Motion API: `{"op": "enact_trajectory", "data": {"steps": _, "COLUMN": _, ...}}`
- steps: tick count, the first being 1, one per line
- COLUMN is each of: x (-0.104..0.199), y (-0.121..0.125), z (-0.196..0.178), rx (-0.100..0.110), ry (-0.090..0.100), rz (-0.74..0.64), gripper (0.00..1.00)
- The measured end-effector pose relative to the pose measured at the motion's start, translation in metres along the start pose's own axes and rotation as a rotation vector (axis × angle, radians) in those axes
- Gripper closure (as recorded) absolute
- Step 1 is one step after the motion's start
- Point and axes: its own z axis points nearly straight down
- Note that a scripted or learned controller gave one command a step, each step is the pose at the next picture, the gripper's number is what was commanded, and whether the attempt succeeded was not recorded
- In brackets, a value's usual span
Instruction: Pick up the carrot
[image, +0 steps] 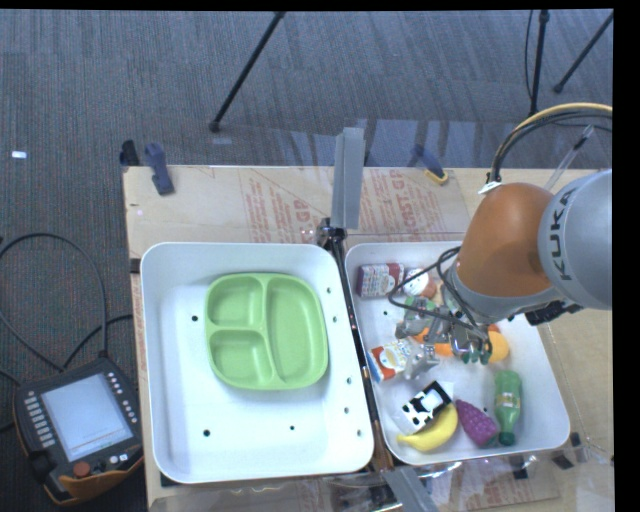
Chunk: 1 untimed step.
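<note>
The carrot (441, 349) shows as a short orange strip lying in the middle of the right bin (556, 400), mostly covered by the arm's wrist. My gripper (437, 336) is low in that bin, directly over the carrot, its metal parts on either side of the orange strip. The orange band and grey arm (510, 250) hide the gripper's upper part. I cannot tell whether the carrot is gripped or merely lies under the gripper.
Around the carrot lie a dark red can (378, 280), a small white carton (392, 358), a yellow-orange fruit (498, 348), a green bottle (507, 402), a purple eggplant (477, 422), a banana (432, 432) and a black-and-white toy (428, 403). The left bin (180, 420) holds a green divided plate (267, 330).
</note>
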Motion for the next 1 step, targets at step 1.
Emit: {"op": "enact_trajectory", "data": {"steps": 1, "x": 0.0541, "y": 0.0351, "z": -0.0939, "rx": 0.000, "ry": -0.008, "rz": 0.079, "gripper": 1.00}}
